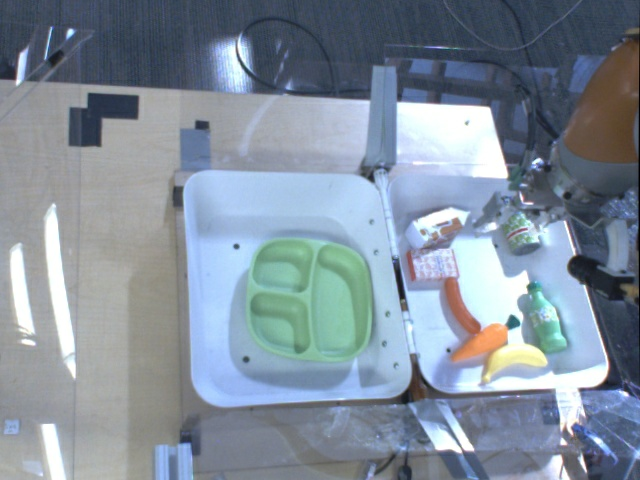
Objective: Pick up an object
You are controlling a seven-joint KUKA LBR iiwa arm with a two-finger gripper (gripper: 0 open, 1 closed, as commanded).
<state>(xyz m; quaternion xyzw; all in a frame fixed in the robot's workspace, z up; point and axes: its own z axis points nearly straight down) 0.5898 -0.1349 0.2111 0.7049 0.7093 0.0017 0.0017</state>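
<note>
The right bin (470,183) holds several toy foods. A white and orange carton (436,228) lies at the bin's left, with a red and white packet (433,265) just below it. An orange-red sausage (461,306), a carrot (480,342) and a banana (515,359) lie toward the front. A green bottle (543,318) lies at the right. A small green-labelled can (521,234) stands at the back right. My gripper (510,210) hangs just above and left of that can, close to it.
The left bin (210,268) carries a green divided plate (308,300). A grey post (382,118) rises at the back between the two bins. Cables (520,38) run over the floor behind the bench. The arm's orange band (612,88) sits at the right edge.
</note>
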